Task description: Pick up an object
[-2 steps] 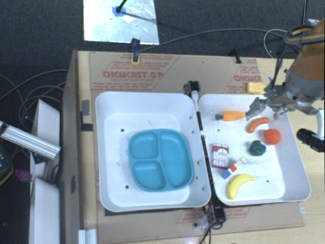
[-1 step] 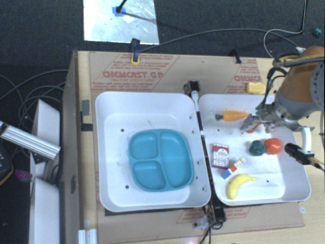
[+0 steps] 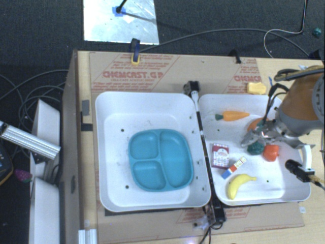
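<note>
The right bin (image 3: 292, 192) holds, near its front edge, a banana (image 3: 238, 184), then a marker (image 3: 233, 166), card box (image 3: 220, 155), red tomato (image 3: 270, 152) and teal object (image 3: 256, 147) under the gripper (image 3: 260, 134), whose opening I cannot tell; a carrot (image 3: 234, 116) lies by the back edge. The left bin (image 3: 111, 136) holds a blue divided plate (image 3: 160, 159).

We read red print on the cardboard sheet (image 3: 152, 70) beneath the two bins, just behind the left bin; it looks like "CHEMCAST GP", repeated in mirrored, upside-down rows around it. The same red lettering stands on the cardboard behind the right bin, cut off and too slanted for us to spell out. The small red-and-white box (image 3: 220, 155) in the right bin carries print too fine for us to read.
</note>
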